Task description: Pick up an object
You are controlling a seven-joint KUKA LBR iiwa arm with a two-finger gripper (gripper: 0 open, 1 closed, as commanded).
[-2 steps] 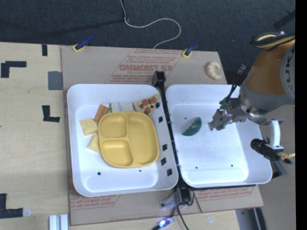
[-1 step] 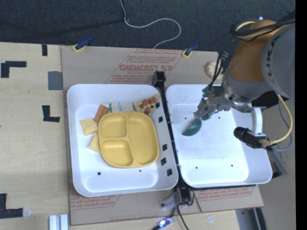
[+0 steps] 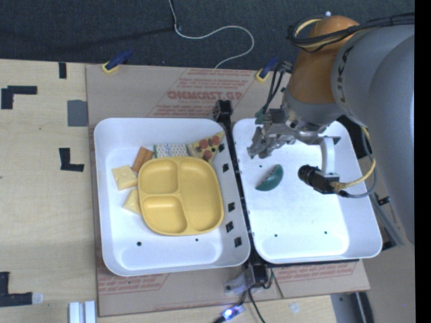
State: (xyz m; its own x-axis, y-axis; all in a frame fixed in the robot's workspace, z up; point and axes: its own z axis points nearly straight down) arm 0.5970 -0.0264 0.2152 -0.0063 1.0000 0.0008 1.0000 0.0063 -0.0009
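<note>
A small teal curved object (image 3: 271,177) lies in the right bin (image 3: 316,241), near its left side. My gripper (image 3: 262,148) hangs just above and slightly left of it, fingers pointing down, with nothing visible between them. In the left bin (image 3: 111,241) sits a yellow divided plate (image 3: 180,195). Behind the plate lie several flat pieces: a tan cracker-like square (image 3: 124,177), a brown strip (image 3: 142,158), a patterned card (image 3: 170,151) and a colourful piece (image 3: 209,145).
The divider wall (image 3: 236,187) between the bins runs just left of the gripper. The arm's grey body and orange band (image 3: 316,66) cover the right bin's far right corner. A white cable (image 3: 215,36) lies on the dark cloth behind.
</note>
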